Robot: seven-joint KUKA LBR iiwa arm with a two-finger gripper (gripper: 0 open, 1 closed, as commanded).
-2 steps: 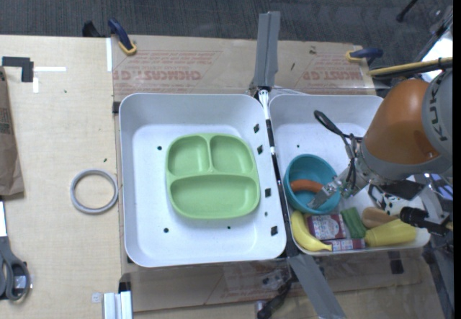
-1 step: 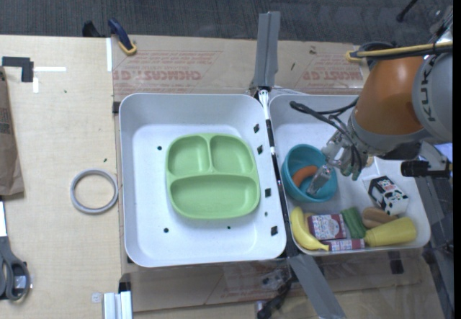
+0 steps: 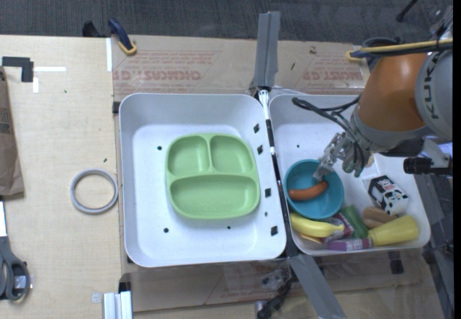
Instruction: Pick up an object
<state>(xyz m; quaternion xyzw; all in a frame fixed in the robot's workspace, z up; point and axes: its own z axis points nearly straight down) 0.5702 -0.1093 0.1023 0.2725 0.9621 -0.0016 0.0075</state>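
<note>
Camera view has the end effector (image 3: 344, 159) hanging low in the right bin (image 3: 302, 112), just up and right of the blue bowl (image 3: 315, 189). Honestly can't tell if it's open or closed from this angle. An orange sausage (image 3: 307, 190) sits in that bowl, with a banana (image 3: 315, 226) and a yellow bottle (image 3: 394, 232) along the near wall. Left bin (image 3: 137, 166) holds a green divided plate (image 3: 212, 176).
</note>
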